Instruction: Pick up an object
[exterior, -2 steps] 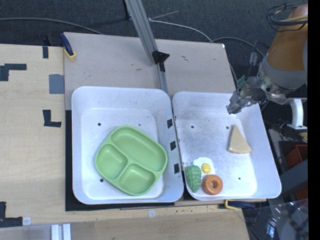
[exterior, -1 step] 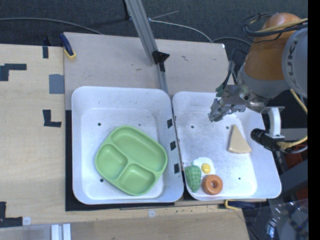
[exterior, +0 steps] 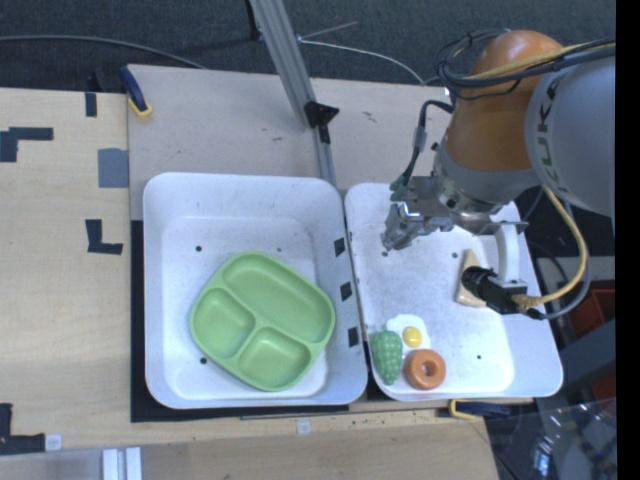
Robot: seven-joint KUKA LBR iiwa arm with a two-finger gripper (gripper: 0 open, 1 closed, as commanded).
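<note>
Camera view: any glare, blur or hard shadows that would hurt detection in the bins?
Camera view: lighting is even and soft, with no blown-out glare on the white bins. The green tray casts only a faint shadow. The image is slightly soft overall; the gripper reads as a dark, low-detail cluster. The small toys near the donut stay distinguishable.

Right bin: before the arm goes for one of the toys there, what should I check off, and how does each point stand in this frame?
1. Targets in view: ok. Green toy, fried egg toy and orange ring lie at the right bin's near edge.
2. Targets spaced apart: not ok, they sit clustered.
3. Gripper above a target: not ok, it hangs over the bin's far left part.
4. Gripper free of load: cannot tell.
5. Green tray out of the way: ok, it lies in the left bin.
</note>
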